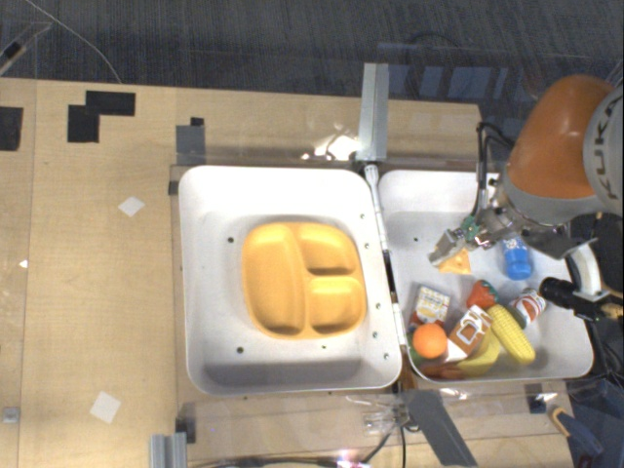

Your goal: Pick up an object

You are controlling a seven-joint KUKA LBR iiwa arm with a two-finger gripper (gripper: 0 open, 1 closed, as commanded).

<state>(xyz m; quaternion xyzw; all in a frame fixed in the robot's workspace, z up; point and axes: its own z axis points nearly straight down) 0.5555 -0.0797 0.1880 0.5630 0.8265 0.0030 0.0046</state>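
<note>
A small yellow wedge-shaped toy (454, 260) is being pinched, as far as can be made out, between the narrowly parted fingers of the grey two-finger gripper (458, 245) over the right white bin (409, 203). A blue bottle (516, 259) is lying just beside it. A yellow sectioned plate (302, 279) is being held by the left white bin (210, 261).

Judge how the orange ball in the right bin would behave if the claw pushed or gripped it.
The orange ball looks round and smooth, so a push would probably roll it, and a grip might slip. A small box and a banana lie against it and may check that roll.
</note>
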